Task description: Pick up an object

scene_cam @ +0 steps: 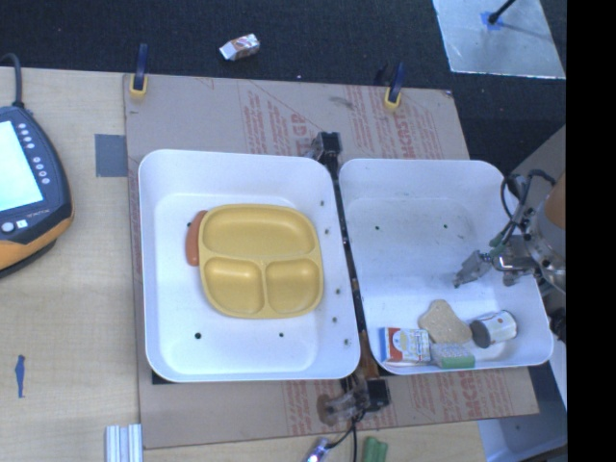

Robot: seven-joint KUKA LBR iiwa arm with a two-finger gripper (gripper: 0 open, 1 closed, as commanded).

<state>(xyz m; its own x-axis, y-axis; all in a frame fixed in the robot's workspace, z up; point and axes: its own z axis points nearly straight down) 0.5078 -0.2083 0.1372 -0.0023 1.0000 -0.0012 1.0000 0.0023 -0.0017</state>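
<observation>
The claw (478, 267) hovers low over the right bin (414, 186), fingers apart, clamped on nothing; near it, along the front wall, lie a tan sponge (444, 321), small carton (405, 345) and grey-white cylinder (494, 329); a yellow divided plate (260, 260) fills the left bin (168, 176).

Wooden bench (67, 354), cardboard sheet (289, 114) clamped on top; beyond the bench, dark carpet floor (318, 17) bearing a pale sheet (496, 27).
</observation>
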